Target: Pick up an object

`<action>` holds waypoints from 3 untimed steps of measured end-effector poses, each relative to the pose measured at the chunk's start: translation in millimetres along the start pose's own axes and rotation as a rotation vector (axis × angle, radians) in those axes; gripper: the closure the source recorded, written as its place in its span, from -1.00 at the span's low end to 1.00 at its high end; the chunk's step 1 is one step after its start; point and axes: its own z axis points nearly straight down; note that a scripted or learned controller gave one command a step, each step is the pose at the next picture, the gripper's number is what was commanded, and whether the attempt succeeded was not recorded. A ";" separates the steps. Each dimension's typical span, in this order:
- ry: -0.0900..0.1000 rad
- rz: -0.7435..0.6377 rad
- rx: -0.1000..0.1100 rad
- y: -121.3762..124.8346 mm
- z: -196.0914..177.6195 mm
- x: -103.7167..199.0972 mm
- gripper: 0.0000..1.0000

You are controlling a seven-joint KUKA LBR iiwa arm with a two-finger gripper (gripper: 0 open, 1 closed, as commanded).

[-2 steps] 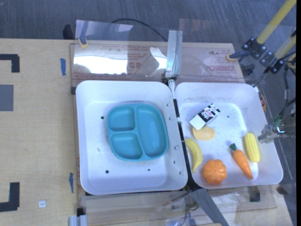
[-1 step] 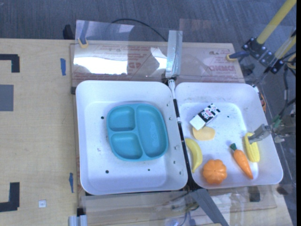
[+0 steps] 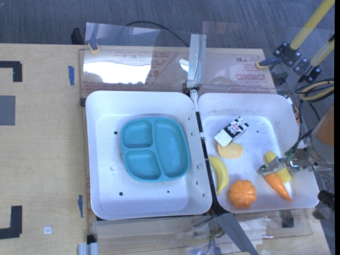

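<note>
The right bin (image 3: 249, 104) holds several toy foods. A small black-and-white carton (image 3: 232, 131) lies near its middle, with a pale yellow slice (image 3: 231, 151) just in front of it. A yellow banana (image 3: 219, 173) lies along the bin's left wall. An orange round fruit (image 3: 242, 193) sits at the front. An orange carrot (image 3: 278, 185) lies at the front right, with a small yellow piece (image 3: 271, 157) behind it. My gripper (image 3: 272, 168) reaches in from the right and hangs low, right over the carrot's upper end and the yellow piece.
The left bin (image 3: 98, 142) bears a blue divided plate (image 3: 155, 148). A clear plastic sheet (image 3: 133, 57) and a metal bracket (image 3: 196, 60) stand behind the bins. Yellow poles and cables (image 3: 308, 62) crowd the right edge. The wooden bench (image 3: 37, 142) extends left.
</note>
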 end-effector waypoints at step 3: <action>-0.011 0.447 -0.008 44.5 -85.0 87.3 1.00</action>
